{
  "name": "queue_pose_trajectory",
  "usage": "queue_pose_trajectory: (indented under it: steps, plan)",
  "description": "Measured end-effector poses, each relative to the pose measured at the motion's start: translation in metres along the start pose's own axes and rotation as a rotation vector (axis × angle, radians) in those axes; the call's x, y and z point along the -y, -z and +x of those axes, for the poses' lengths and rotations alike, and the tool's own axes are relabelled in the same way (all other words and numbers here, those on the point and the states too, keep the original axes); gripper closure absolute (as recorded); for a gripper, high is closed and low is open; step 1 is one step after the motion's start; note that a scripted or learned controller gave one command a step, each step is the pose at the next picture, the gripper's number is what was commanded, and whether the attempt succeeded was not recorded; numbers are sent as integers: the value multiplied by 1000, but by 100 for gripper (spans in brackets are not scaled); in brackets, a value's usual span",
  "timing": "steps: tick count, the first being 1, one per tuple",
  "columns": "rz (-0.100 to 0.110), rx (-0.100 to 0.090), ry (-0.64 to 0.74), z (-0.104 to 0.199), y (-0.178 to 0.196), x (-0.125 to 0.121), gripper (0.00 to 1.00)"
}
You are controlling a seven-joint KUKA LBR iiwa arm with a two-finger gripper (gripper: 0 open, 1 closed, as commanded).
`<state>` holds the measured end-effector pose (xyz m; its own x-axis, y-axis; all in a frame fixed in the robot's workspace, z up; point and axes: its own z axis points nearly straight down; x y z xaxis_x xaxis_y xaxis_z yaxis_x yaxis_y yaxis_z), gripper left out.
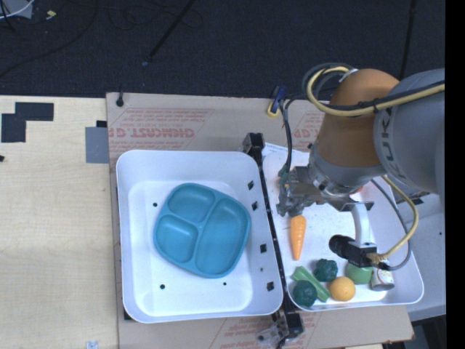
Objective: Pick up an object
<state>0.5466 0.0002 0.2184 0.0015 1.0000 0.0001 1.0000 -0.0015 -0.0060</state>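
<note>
Carrot [298, 237] lies in right bin [407, 291], tip just below pincer [292, 203]; pincer state unclear.

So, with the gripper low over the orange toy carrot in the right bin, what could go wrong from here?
1. The gripper sits at the top end of the orange toy carrot, not its middle, so the tapered shape may slip out.
2. The carrot lies close to the right white bin's left wall, which may block a finger.
3. The dark green toy vegetables and round yellow-orange toy fruit crowd the carrot's tip and could be knocked.
</note>
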Motion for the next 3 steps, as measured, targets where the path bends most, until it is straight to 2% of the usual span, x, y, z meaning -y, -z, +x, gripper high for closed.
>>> queue_pose_trajectory:
  steps: [1, 2, 3]
  plan:
    - [-1, -1, -1, 2, 3, 7, 100]
    - [-3, 0, 2, 5, 0, -6, 100]
    - [-1, 0, 1, 2, 0, 0, 100]
